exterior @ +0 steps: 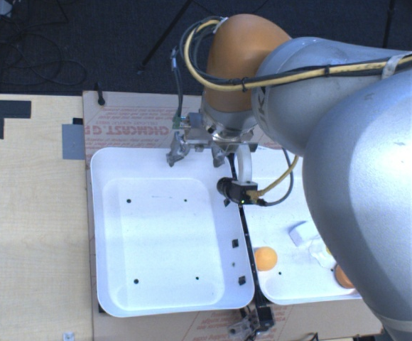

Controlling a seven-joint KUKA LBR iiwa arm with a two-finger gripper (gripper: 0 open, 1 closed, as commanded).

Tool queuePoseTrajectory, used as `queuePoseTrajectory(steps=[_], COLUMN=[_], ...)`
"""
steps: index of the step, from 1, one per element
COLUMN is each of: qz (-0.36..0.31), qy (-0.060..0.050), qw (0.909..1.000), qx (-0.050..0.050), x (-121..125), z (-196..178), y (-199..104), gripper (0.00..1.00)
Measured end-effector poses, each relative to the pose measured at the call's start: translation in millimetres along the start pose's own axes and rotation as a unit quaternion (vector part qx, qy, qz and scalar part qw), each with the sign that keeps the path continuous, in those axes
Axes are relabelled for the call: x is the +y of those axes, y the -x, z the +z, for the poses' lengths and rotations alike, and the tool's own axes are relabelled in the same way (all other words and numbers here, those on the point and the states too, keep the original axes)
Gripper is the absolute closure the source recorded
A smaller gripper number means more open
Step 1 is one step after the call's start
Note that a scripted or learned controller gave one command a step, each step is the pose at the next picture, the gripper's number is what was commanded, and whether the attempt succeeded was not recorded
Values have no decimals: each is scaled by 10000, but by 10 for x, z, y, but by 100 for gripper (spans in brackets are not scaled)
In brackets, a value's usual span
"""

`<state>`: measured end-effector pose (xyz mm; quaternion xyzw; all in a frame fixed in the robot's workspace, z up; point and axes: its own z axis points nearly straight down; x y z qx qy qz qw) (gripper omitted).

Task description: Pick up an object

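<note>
From the camera above, you see two shallow white bins side by side on the worktop (28, 212). The left bin (96, 190) shows only its white floor with a few small dark dots. The right bin (280, 293) holds an orange ball (266, 258) near its left wall, a small whitish object (300, 233) farther right, and a second orange object (343, 276) that the arm cuts off, so you cannot make out its shape. The arm (348, 141) reaches in from the right, its orange band (241, 55) above the wrist and a yellow cable looping round it. The claw (199, 151) hangs over the far rim where the two bins meet, well apart from the orange ball. Its fingers point down toward the left bin's back edge; whether they are apart or together you cannot tell. The arm's grey bulk hides much of the right bin.
</note>
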<state>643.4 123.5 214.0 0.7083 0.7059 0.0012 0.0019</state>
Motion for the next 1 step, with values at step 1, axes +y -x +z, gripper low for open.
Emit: queuePoseTrajectory(steps=[1], qz=[-19], qy=[-50], qw=[10000], qx=[-4], x=[-15], z=[-31], y=[-13], gripper=[100])
